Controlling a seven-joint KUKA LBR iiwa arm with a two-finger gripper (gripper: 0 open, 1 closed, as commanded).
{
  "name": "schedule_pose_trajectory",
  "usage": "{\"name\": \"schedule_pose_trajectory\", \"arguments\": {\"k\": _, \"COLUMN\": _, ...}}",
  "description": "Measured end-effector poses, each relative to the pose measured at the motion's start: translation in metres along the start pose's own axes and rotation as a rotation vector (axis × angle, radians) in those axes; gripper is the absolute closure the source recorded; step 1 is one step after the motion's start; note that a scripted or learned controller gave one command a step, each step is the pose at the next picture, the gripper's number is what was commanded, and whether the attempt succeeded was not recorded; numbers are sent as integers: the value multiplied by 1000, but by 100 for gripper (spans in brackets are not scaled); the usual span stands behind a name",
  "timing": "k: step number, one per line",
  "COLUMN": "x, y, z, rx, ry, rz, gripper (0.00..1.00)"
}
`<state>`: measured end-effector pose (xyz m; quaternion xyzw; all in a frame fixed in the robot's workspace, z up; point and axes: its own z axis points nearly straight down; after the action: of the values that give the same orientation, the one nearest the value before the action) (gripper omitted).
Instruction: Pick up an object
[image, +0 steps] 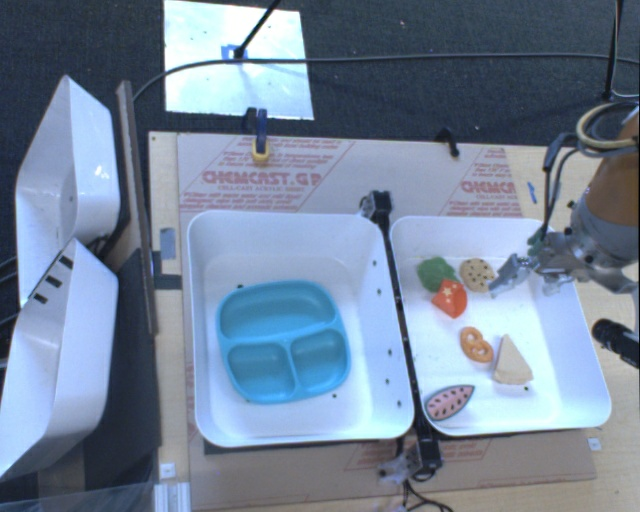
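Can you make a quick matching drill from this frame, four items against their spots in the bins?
Items:
1. blue three-compartment plastic tray
2. round chocolate-chip cookie toy
3. pink watermelon slice toy
4. pale wedge-shaped cheese toy

Spots:
A. near edge of right bin
B. left bin
C. far part of right bin, beside green toy
D. right of orange pretzel

Pairs: 1-B, 2-C, 3-A, 4-D
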<state>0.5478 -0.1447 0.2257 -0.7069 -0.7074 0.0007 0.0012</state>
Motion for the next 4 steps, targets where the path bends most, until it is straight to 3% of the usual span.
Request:
{"name": "schedule_pose_trajectory", "arguments": {"k": 2, "x": 14, "y": 3, "z": 111, "rx": -1, "ry": 0, "rz": 0, "gripper": 0}}
{"name": "schedule_pose_trajectory", "arguments": {"k": 3, "x": 14, "y": 3, "z": 99, "rx": -4, "ry": -1, "rz": 1, "gripper": 100}}
{"name": "schedule_pose_trajectory", "arguments": {"k": 4, "x": 15, "y": -2, "z": 54, "rx": -7, "ry": -1, "rz": 0, "gripper": 100}}
